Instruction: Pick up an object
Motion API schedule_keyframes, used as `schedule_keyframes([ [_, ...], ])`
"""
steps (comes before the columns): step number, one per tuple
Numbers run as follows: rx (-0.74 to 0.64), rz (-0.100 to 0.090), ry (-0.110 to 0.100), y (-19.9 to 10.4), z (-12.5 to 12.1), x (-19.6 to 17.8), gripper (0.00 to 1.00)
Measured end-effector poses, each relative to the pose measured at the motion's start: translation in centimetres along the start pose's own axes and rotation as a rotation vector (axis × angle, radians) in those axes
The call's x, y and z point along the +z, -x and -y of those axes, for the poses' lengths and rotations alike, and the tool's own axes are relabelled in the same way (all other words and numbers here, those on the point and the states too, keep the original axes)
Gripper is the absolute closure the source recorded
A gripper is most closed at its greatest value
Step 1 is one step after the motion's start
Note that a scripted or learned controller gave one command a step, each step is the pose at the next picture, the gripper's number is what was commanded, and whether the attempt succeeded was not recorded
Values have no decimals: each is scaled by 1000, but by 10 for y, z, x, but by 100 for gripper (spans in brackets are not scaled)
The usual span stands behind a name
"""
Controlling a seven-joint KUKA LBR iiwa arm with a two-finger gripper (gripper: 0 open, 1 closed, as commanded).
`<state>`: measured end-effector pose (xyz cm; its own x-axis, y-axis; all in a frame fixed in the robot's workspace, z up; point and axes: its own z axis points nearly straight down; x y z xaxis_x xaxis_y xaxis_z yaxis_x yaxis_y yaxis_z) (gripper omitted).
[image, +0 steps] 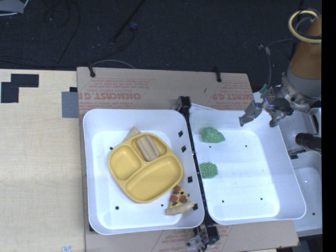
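My gripper point(261, 116) hangs over the far right corner of the right bin point(262, 203), fingers spread open with nothing between them. Two green toy items lie in that bin's left part: a leafy one point(212, 135) near the far wall and a bumpy round one point(208, 169) closer to me. In the left bin point(100, 203) a yellow divided plate point(145, 168) holds a hot dog point(148, 148). A pizza slice point(179, 201) lies beside the plate near the divider. The gripper is well to the right of the green items and above them.
A black divider point(192, 161) runs between the two bins. Cardboard point(157, 91) lies under the bins. A tan piece point(133, 132) peeks out from behind the plate. The arm's orange band point(307, 46) stands at the upper right.
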<state>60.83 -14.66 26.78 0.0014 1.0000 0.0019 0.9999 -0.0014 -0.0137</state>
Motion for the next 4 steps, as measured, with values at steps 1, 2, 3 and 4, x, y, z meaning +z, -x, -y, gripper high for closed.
schedule_keyframes([
  [1,-2,2,13,0,-2,-7,0],
  [2,-1,1,6,1,1,37,0],
  [3,-1,0,5,1,-5,99,0],
  [4,1,0,5,-9,0,157,0],
])
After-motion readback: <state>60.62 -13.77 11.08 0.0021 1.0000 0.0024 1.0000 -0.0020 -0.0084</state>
